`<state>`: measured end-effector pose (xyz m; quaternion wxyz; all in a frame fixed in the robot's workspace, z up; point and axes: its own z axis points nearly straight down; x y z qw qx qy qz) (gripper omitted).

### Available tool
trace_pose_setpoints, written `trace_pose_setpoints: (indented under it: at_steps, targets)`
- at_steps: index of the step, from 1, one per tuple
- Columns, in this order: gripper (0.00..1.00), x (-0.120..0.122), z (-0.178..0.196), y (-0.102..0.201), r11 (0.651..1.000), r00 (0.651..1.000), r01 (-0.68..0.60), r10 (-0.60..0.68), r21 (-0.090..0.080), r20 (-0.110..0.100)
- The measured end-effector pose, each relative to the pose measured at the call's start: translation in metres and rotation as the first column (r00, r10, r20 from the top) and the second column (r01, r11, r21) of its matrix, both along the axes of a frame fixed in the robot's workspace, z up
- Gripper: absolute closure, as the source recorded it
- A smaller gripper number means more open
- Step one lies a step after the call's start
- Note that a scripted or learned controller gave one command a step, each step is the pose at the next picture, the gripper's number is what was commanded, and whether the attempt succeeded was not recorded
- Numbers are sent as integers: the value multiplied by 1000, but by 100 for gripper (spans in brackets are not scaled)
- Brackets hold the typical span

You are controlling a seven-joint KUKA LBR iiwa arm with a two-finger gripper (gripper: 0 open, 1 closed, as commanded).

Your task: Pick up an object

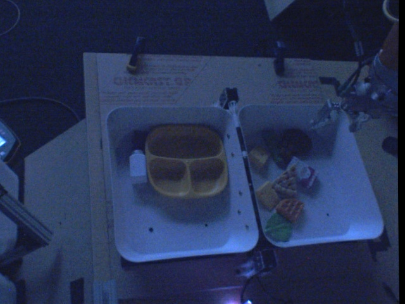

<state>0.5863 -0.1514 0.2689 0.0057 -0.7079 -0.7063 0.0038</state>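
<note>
The scene is dim and blue. My gripper [338, 116] hangs over the far right corner of the right bin [354, 189], its two fingers spread apart with nothing between them. Below and left of it in that bin lie a dark round object [288, 144], a small pale yellow piece [258, 158], a waffle-like piece [286, 183], a small packet with red on it [305, 175], a yellow block [267, 196], an orange waffle [290, 209] and a green leaf-shaped piece [278, 228].
The left bin [126, 233] holds a yellow divided plate [185, 160] and a small white bottle [137, 166] at its left side. A ridge with a black clip [229, 97] separates the bins. Two clamps [134, 56] hold the board at the back.
</note>
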Motion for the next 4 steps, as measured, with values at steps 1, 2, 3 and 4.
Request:
trace_pose_setpoints:
  at_steps: [1, 2, 3, 4]
  targets:
    - [0, 2, 7, 0, 1000, 1000, -2, 2, -2, 13]
    - [0, -1, -57, 1, 1000, 1000, -2, 2, 0, 5]
    - [0, 3, -100, 0, 1000, 1000, -2, 2, -1, 8]
    - [0, -5, -157, -7, 1000, 1000, -1, 1, 0, 6]
